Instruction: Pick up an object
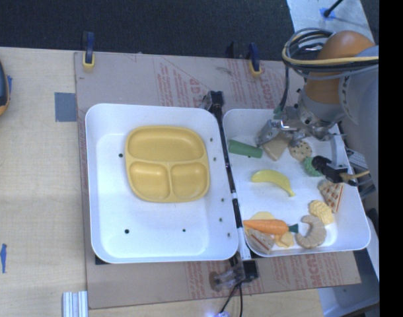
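Bins sit side by side on the bench, and the gripper (pixel 273 132) hangs over the far part of the right bin (pixel 360 238), reaching in from the arm (pixel 333 71) at the right. How far its fingers stand apart cannot be told from this slant; nothing is seen clamped between them.

Just beside the gripper, toward the near edge, lies a tan block (pixel 275 149), touching or almost touching the fingers. Left of the gripper and slightly nearer the camera rests a green stick (pixel 244 149), close to the wall between the bins. Right of the gripper sits a speckled cookie (pixel 298 151), with a dark green piece (pixel 313 166) just beyond it. Nearer the camera, below the gripper, a yellow banana (pixel 273 180) lies by itself. Well below, in the bin's near end, an orange carrot (pixel 267 226) lies across a cluster of pale and tan food pieces, and a waffle-patterned piece (pixel 331 194) leans near the right wall.

Far to the gripper's left, the left bin (pixel 102 236) holds a yellow divided plate (pixel 167 162) with three compartments.
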Motion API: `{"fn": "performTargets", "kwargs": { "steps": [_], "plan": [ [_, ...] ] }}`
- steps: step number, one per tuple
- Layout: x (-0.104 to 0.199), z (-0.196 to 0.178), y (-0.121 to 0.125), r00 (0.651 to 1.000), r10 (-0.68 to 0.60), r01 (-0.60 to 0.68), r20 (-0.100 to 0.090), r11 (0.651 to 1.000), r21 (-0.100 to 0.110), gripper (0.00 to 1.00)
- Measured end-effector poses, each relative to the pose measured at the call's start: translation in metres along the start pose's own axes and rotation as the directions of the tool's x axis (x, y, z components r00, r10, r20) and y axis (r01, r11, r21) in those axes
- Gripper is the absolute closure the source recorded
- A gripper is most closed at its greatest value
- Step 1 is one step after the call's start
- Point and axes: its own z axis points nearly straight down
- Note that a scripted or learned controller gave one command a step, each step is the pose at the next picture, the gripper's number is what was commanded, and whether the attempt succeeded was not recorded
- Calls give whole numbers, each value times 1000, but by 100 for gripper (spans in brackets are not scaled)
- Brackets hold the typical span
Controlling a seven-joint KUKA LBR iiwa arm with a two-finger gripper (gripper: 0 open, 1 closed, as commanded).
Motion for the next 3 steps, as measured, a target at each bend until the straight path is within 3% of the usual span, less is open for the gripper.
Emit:
{"fn": "performTargets", "kwargs": {
  "steps": [1,2,3],
  "plan": [
    [-1,-11,-1,1000,-1,1,-1,1000,7,100],
    [86,-107,3,1000,-6,6,-4,1000,-12,100],
    [137,-99,-56,1000,-4,4,-2,1000,5,100]
  ]
}}
